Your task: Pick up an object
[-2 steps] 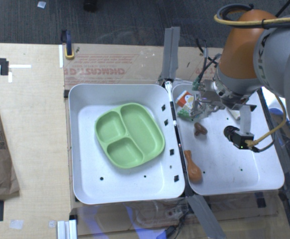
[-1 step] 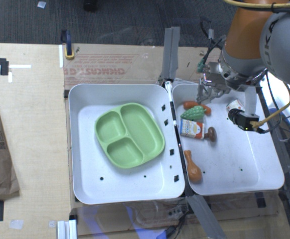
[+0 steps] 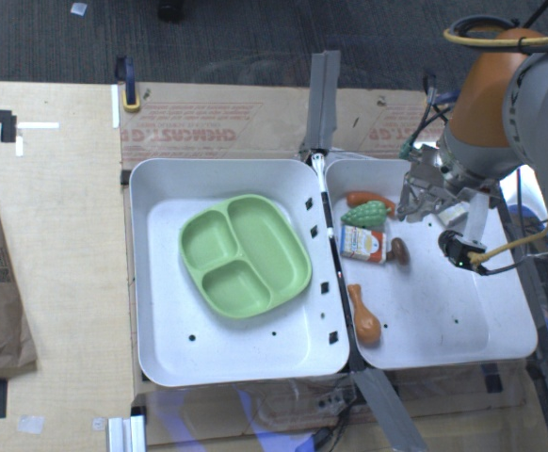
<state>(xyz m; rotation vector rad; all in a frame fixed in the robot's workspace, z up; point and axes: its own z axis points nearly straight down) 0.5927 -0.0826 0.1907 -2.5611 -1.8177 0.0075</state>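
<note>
Camera view: pincer (image 3: 413, 205) above right bin (image 3: 462, 332), beside green toy (image 3: 366, 214); finger spread impossible to tell.

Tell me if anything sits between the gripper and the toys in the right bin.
Nothing visible does. The gripper hangs over the right bin, just right of the green toy and the carrot. The small carton and brown piece lie just below-left, with bare bin floor between.

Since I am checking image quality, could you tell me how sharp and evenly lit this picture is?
Camera view: even, soft light; the green plate and the orange drumstick toy are sharp; the gripper is slightly blurred; bluish glare falls below the left bin.
</note>
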